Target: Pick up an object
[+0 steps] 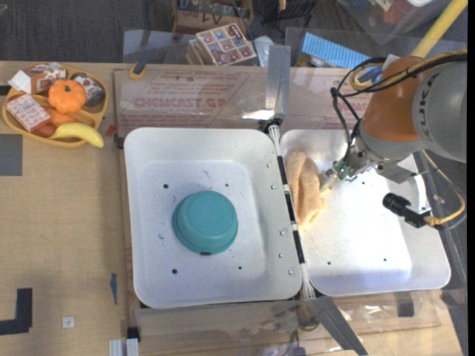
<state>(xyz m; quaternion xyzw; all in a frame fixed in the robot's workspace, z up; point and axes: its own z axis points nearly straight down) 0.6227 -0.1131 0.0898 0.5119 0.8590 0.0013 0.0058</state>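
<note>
On the table, the hand touches the tan bread in the right bin; whether it grips, I cannot tell.

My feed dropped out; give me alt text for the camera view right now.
The gripper is low in the right bin, at a tan, bread-like object by its left wall. A teal bowl sits upside down in the left bin.
</note>
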